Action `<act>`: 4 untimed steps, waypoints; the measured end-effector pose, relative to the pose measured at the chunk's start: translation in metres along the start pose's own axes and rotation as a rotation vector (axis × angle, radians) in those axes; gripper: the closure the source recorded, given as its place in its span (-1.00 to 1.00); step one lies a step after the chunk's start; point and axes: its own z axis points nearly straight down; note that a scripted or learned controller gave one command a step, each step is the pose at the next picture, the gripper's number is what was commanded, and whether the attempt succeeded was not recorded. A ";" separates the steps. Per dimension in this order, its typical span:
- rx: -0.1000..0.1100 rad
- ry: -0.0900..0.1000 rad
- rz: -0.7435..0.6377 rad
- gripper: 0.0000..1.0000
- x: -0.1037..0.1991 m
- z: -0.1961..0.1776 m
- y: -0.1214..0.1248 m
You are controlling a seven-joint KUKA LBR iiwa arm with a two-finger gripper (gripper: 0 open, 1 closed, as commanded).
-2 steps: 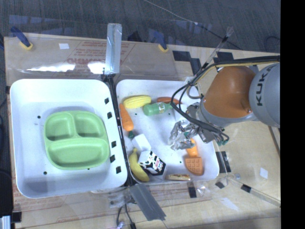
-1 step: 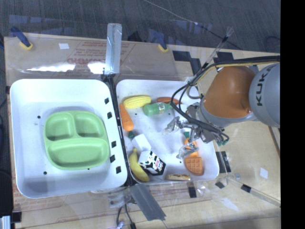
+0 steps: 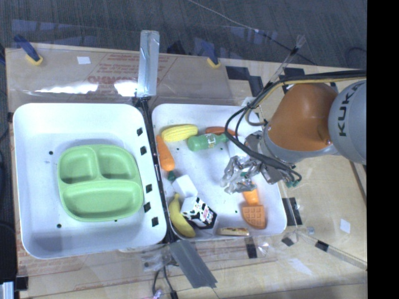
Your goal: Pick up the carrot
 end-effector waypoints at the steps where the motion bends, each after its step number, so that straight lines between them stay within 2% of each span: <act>1: 0.000 0.000 0.000 -1.00 0.000 0.000 0.000; 2: -0.002 0.006 -0.211 -1.00 -0.005 0.032 -0.008; 3: 0.001 0.001 -0.216 1.00 -0.008 0.021 -0.007; 4: 0.001 0.001 -0.216 -1.00 -0.008 0.021 -0.007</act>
